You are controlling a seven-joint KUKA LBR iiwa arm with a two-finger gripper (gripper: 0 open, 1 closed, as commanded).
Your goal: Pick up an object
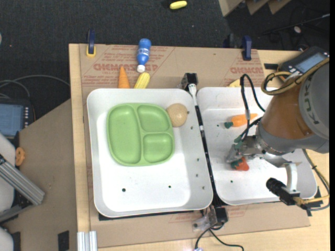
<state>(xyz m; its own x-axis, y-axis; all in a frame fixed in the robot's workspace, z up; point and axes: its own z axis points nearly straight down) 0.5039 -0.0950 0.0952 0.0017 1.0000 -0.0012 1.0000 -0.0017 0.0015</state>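
Note:
My gripper is low in the right bin, right over a small red and green toy that lies on the bin floor. The fingers straddle or touch that toy, but the wrist hides how they stand. An orange toy carrot with a green tip lies further back in the same bin, partly behind the cable. In the left bin a green divided plate lies flat, with a tan round ball at its right rear corner.
Behind the bins on the cardboard lie a blue and white bottle, an orange cone and a yellow piece. A black clamp sits between the bins at the back. Cables loop over the right bin's rear.

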